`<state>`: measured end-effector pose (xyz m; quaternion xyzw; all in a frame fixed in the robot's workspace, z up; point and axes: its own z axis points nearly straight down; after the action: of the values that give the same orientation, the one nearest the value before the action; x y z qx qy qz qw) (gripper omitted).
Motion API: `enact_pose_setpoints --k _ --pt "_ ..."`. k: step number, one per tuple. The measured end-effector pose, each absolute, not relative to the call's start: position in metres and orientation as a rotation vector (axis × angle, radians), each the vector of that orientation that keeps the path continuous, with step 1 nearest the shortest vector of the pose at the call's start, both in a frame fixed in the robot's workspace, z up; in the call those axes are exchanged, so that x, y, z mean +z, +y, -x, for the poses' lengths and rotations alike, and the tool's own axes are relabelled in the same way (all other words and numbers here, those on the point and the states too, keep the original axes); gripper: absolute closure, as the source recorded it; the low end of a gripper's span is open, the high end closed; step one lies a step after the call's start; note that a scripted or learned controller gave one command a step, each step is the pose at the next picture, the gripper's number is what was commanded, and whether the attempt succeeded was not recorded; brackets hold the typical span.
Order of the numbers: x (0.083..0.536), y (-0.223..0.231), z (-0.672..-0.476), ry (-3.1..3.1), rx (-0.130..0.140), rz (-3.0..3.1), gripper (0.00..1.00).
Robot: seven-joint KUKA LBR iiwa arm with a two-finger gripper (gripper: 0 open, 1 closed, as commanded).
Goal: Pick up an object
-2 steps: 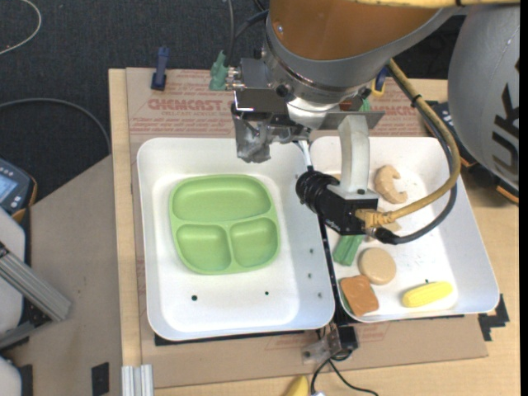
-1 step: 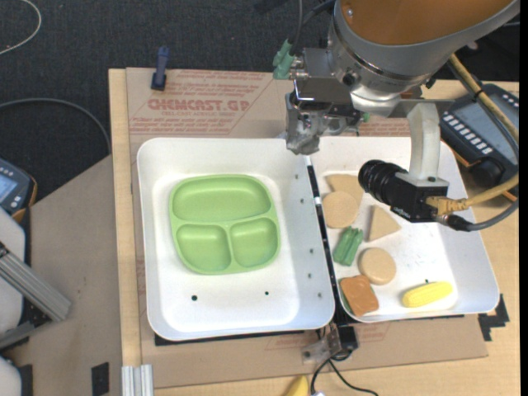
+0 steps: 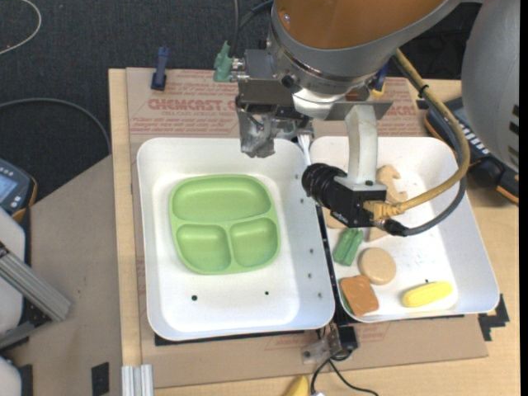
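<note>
My gripper (image 3: 259,139) hangs over the far edge of the left bin (image 3: 157,246), just beyond the green divided plate (image 3: 223,221) that lies in that bin. I see nothing held under it. The right bin (image 3: 474,254) holds a green stick-shaped piece (image 3: 348,247), a round tan disc (image 3: 379,265), an orange-brown slab (image 3: 360,295), a yellow piece (image 3: 427,294) and a pale tan piece (image 3: 393,181). The arm's wide body hides the far part of both bins.
A black cylinder (image 3: 328,190) on a white bracket (image 3: 361,151) juts from the arm over the ridge between the bins, with a yellow cable (image 3: 437,192) looping across the right bin. Blue (image 3: 159,68) and green (image 3: 223,63) clamps stand at the bench's far edge.
</note>
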<state>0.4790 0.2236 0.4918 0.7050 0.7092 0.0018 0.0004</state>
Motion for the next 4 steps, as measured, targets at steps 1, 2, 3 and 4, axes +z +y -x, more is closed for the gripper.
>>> enact_pose_setpoints --k 1,2,3,4 --pt "0.503 0.222 -0.480 2.223 0.011 -2.216 1.00" --pt "0.456 0.209 -0.479 2.220 -0.010 -2.226 1.00" --pt "0.343 0.181 -0.478 2.220 -0.022 -2.230 1.00" --pt "0.403 0.132 -0.480 2.212 0.010 -2.225 1.00"
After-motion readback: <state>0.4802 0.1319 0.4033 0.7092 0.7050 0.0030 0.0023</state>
